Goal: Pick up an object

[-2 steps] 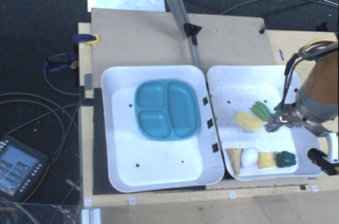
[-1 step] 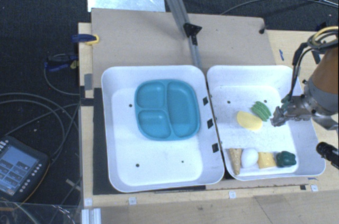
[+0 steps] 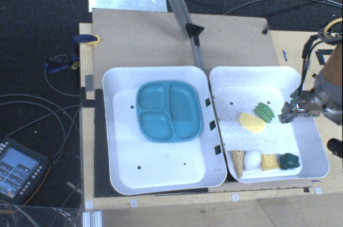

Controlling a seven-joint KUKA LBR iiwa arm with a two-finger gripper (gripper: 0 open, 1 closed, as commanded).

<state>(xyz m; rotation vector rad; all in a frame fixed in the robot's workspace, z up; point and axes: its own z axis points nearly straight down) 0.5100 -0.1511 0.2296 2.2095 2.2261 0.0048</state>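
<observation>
The right bin (image 3: 225, 81) holds several toy foods. A green ridged piece (image 3: 263, 111) lies beside a yellow lemon-shaped piece (image 3: 252, 123) near the bin's middle. Along the front wall sit a tan cone (image 3: 237, 161), a white egg (image 3: 252, 159), a yellow block (image 3: 270, 161) and a dark green piece (image 3: 289, 161). My gripper (image 3: 288, 114) hangs at the bin's right side, just right of the green ridged piece and apart from it. Nothing shows between its fingers.
The left bin (image 3: 123, 167) bears a blue divided plate (image 3: 169, 111). A grey camera pole (image 3: 179, 3) slants across the bench behind the bins. Cables and a tablet (image 3: 19, 167) lie on the floor to the left.
</observation>
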